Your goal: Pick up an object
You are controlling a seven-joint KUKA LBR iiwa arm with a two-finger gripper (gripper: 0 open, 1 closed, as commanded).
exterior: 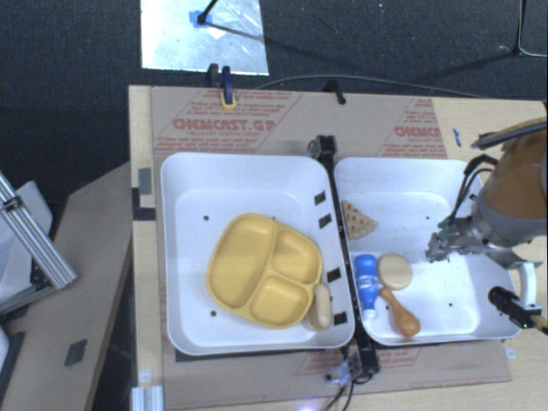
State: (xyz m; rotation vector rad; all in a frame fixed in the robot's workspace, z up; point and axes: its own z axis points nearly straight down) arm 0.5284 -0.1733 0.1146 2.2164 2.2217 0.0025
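Yellow tray (257, 268) (left bin (184, 187)).

Even, fairly bright overhead light, soft faint shadows inside the 2 white bins (248, 171), glare on the foil sheet (204, 22) at the far side, dark surrounding floor, slightly soft, low-resolution picture.

Arm (518, 187): cut off by the right edge, upper links out of frame. Gripper (438, 248): small and blurred over the right bin (411, 174); finger state cannot be told. Black fitting (514, 305) below the wrist: blurred, nature unclear. Silver rail (30, 234) at left: cut off by the left edge. Blue tube (366, 282): partly hidden by the divider between the bins; label too small to read. Cable clump (347, 373) at the bench's front edge: blurred.
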